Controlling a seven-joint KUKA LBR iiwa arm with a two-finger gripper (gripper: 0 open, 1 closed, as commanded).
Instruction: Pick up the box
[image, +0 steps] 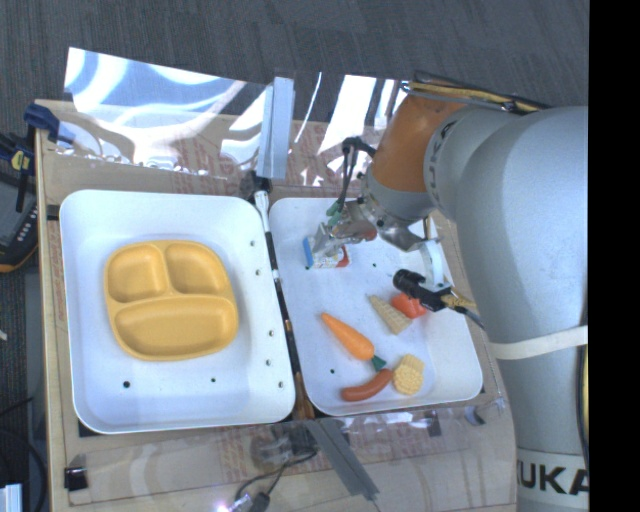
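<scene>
**Arm close overhead, tool down at the box**

Grey arm (520, 250) bulked nearest the lens, reaching in from the right. "KUKA" (550, 480) read plainly on its lower casing, the only legible writing. Orange band (410, 150) sat above the wrist.

Tool (338, 235) hung low over the far left corner of the right bin (450, 385), right upon the box (322, 256). Box small and pale, with a blue edge and a red patch; its print was too small to read. Tool hid the top of it. Could not tell whether the tool stood apart, together, or clamped on anything. Judged the low pose an approach for the grasp; box looked to be resting on the bin floor, not lifted.

Other items lay well apart from the box, toward the near side, leaving room around it: carrot (347, 336), sausage (365, 386), corn (408, 374), tan wedge (390, 313), small red piece (408, 305).

Left bin (80, 380) held a yellow divided plate (170, 300), out of play. Both bins sat side by side on the desk (200, 445).
</scene>
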